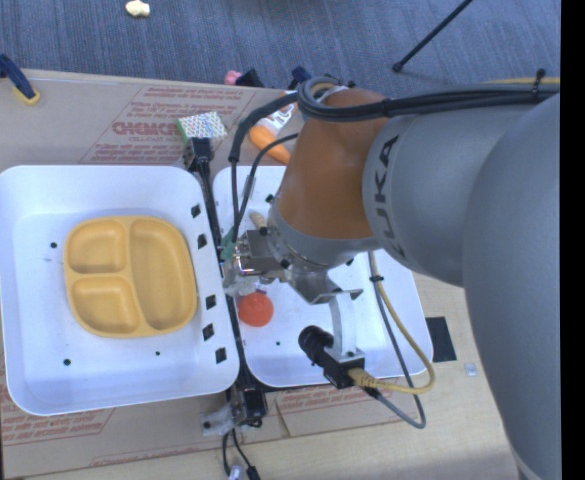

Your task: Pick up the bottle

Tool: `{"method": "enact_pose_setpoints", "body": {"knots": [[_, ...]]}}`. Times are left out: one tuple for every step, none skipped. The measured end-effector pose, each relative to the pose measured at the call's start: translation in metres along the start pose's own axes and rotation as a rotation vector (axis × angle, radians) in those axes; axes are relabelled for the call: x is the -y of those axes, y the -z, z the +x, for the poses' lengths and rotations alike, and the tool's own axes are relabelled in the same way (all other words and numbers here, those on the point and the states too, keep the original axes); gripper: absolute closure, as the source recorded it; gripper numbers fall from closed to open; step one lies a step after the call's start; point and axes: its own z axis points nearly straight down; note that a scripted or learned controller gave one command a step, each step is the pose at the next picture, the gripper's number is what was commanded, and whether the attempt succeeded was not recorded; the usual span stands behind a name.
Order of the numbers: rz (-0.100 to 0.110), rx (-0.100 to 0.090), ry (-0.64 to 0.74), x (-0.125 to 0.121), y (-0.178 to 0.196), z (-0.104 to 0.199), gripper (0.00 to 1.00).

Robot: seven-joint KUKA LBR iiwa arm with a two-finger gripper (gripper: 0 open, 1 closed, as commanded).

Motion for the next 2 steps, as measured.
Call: {"method": "enact_pose_setpoints", "body": {"knots": [[-0.003,0.000,-0.106,0.001,0.026,-0.054,1.00],[0.000,0.000,0.325,0.002,-0.056,-0.065,1.00]]}}
